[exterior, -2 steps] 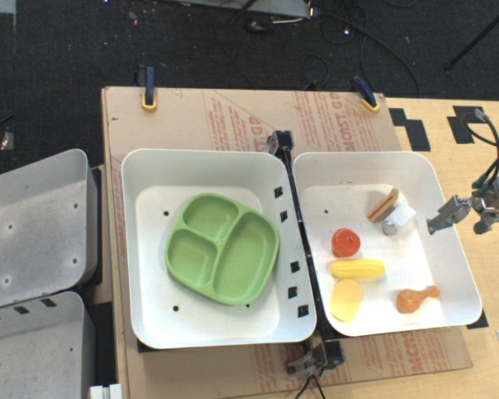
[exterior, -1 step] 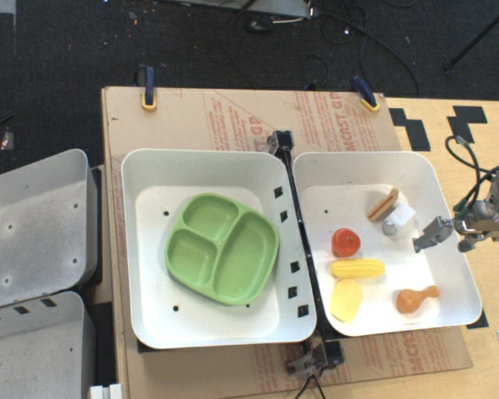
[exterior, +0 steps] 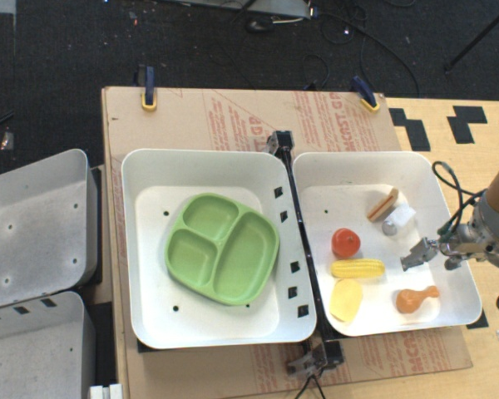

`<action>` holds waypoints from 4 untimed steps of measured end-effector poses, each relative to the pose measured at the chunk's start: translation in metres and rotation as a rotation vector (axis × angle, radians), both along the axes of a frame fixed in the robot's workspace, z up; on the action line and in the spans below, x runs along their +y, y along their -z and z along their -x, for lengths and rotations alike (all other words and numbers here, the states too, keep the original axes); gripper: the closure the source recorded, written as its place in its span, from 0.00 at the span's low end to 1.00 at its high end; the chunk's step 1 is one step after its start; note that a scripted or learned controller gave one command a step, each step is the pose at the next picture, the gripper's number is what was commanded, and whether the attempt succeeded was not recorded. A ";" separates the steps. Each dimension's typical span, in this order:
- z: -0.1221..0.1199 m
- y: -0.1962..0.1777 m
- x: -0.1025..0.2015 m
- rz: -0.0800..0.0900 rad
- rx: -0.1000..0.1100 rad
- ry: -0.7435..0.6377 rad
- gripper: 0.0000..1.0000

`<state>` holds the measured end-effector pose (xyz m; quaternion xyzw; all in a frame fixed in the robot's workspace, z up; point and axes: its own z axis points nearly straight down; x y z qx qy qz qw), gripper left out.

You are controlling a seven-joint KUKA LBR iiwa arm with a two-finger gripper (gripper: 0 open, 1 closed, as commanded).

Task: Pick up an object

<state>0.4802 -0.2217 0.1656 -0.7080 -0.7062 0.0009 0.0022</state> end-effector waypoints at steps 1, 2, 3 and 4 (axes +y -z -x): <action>-0.008 0.058 0.005 0.000 -0.001 -0.002 0.00; -0.009 0.045 0.004 0.002 -0.005 -0.001 1.00; -0.014 -0.011 0.013 0.004 -0.010 -0.006 1.00; -0.010 -0.072 0.009 0.005 -0.010 -0.005 1.00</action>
